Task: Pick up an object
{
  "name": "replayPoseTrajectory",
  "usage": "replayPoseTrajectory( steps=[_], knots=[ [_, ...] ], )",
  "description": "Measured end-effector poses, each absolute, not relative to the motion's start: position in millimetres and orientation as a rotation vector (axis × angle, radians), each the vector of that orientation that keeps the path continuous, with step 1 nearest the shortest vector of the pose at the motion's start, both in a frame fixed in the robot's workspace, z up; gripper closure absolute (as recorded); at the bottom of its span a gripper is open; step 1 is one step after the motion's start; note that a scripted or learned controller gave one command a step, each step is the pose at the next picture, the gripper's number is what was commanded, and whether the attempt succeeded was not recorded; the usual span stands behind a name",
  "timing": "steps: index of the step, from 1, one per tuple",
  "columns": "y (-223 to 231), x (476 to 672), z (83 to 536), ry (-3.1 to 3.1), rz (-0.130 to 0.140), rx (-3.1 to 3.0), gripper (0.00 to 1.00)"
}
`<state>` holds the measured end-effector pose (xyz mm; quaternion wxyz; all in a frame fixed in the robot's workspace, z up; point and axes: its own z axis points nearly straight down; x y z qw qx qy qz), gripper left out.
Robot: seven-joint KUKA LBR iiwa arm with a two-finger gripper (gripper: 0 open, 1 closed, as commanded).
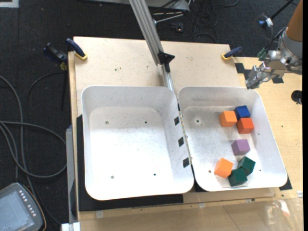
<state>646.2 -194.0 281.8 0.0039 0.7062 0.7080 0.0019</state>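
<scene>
The right bin (202,100) holds several small blocks. An orange block (228,118), a blue block (242,111) and a red-orange block (246,125) cluster near its far right. A purple block (240,147) lies below them. Near the front edge sit another orange block (223,168) and two dark green blocks (247,164) (237,177). My gripper (254,79) hangs above the bin's far right corner, high over the bench, with nothing seen between its fingers.
The left bin (96,100) stands beside the right one. A slanted metal pole (147,23) runs from the top down to the gap between the bins. Clamps (77,49) (232,53) sit at the bench's far corners.
</scene>
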Motion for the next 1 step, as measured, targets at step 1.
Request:
replayPoseTrajectory(
  steps=[1],
  knots=[
    [-147.6,632.2,265.1,2.229,-0.001,2.217,1.0]
  ],
)
